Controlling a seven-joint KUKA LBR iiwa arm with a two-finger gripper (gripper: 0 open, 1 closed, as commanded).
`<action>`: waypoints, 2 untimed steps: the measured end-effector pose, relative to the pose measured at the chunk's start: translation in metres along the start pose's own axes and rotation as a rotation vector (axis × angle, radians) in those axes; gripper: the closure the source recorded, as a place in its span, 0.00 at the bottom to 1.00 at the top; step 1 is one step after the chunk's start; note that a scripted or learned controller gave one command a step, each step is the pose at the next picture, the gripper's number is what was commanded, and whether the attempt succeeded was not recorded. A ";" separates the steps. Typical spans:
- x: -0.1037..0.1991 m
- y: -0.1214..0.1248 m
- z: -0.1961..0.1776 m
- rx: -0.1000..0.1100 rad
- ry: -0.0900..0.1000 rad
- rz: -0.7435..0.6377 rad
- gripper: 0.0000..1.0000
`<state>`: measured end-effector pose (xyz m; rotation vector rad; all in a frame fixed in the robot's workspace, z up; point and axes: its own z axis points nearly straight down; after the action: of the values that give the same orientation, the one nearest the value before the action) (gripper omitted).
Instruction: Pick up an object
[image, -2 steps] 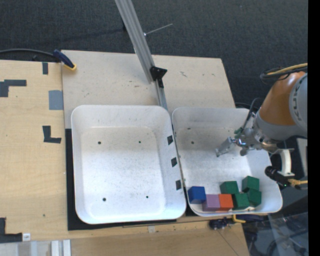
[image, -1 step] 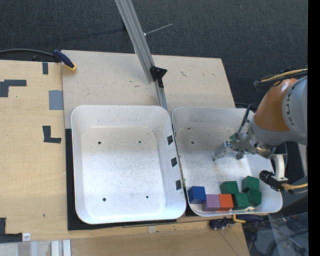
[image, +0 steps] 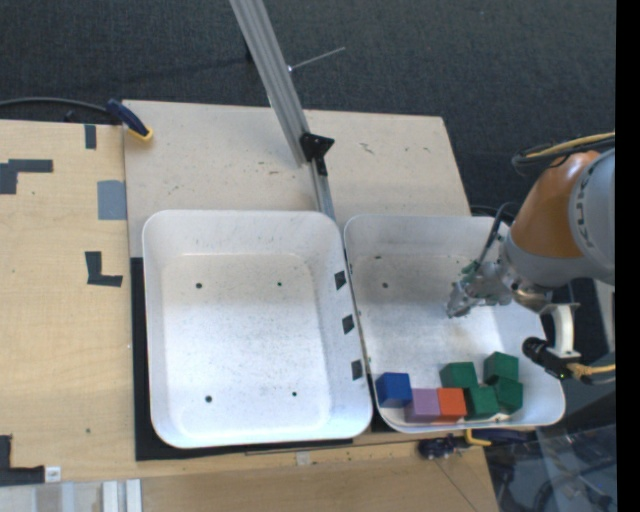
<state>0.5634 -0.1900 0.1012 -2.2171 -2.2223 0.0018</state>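
My gripper (image: 462, 300) hangs over the middle right of the right bin (image: 420, 240), above its floor and away from the blocks. Nothing shows between its fingers. Along the bin's near edge lie a blue block (image: 393, 388), a purple block (image: 426, 403), an orange block (image: 452, 402) and several green blocks (image: 487, 383). The gripper sits roughly a block's length or two behind the green ones.
The left bin (image: 245, 325) stands beside the right one, sharing a raised rim. A slanted metal rail (image: 285, 95) runs from the top down to the gap between the bins. The arm's orange band (image: 555, 205) is at the right.
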 end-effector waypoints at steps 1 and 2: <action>-0.001 0.001 -0.042 -0.005 -0.002 0.001 1.00; 0.006 0.005 -0.102 -0.008 -0.003 0.000 1.00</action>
<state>0.5690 -0.1839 0.2036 -2.2223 -2.2276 -0.0043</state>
